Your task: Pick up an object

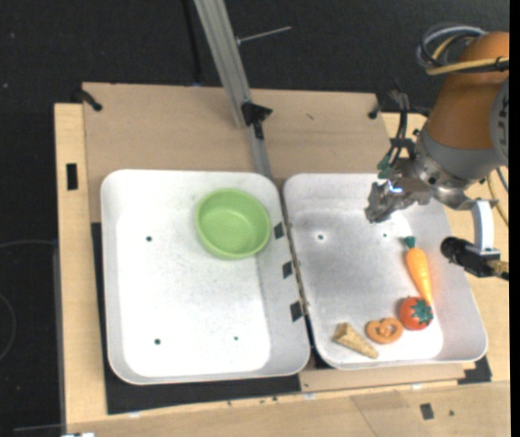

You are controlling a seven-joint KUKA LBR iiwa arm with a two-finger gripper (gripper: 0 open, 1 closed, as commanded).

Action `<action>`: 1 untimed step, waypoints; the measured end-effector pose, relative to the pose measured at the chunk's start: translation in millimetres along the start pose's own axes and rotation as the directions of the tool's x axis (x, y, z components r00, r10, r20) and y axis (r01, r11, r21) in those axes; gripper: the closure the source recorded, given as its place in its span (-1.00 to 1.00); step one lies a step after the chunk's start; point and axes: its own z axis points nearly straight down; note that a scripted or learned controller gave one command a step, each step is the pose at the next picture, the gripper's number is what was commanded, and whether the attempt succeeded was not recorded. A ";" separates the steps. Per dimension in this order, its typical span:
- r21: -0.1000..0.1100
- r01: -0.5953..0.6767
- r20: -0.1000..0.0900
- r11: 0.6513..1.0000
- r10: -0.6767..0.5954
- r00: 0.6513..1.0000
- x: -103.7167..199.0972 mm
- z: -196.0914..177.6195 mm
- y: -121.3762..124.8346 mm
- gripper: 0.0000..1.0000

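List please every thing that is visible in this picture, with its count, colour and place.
bins: 2, white, side by side on the bench
bowl: 1, green, left bin, upper part
carrot: 1, orange with green top, right bin, right side
tomato: 1, red, right bin, just below the carrot
orange piece: 1, orange, round, right bin, near the front edge
tan wedge: 1, tan, right bin, left of the orange piece
bench: 1, light brown
metal rail: 1, grey, slanting above the bins
gripper: 1, dark, over the right bin, upper part
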 end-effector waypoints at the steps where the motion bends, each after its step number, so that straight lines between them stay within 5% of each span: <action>1: 0.007 0.004 -0.003 1.000 -0.004 1.000 55.1 -1.0 -1.1 1.00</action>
